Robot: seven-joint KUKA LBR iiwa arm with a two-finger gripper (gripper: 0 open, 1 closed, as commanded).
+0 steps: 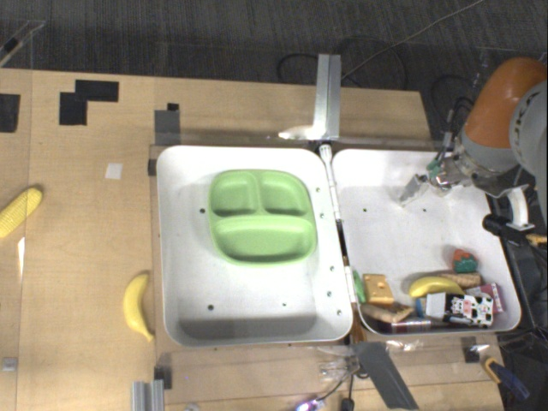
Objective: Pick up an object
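My gripper (417, 188) hangs over the back part of the right bin (385, 229), above bare white floor, and no object shows at its tip. The bin's objects lie heaped along its front edge: a yellow banana (435, 284), a tan block (378, 288), a red and green piece (463, 258), a patterned box (473, 306) and a brown stick-like item (396, 316). That heap sits well below and to the right of the gripper in the view.
The left bin (180, 229) holds a green divided plate (261, 214). Outside the bins, a second banana (137, 305) and a yellow corn cob (19, 212) lie on the wooden bench. A metal post (329, 92) stands behind the seam between the bins.
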